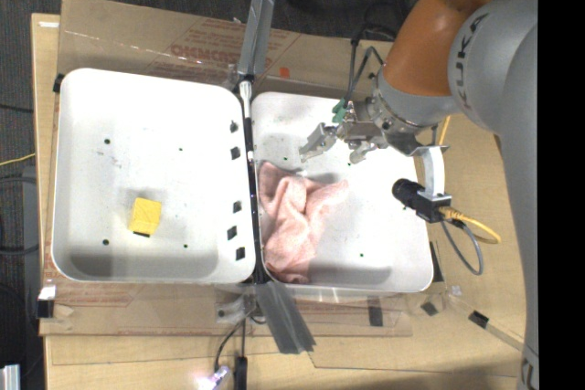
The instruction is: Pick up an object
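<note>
Arm (pixel 475 59) reaches in from the right, orange band above the wrist. Gripper (pixel 335 144) points left, fingers (pixel 315 143) spread apart with nothing between them.

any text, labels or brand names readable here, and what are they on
"KUKA" in grey letters, seen partly and at a slant, on the arm beside its orange band.
Red printing on the cardboard behind the bins: upside down and too blurred to read.
Nothing legible on the cloth, the yellow block, the bins or the gripper.
</note>
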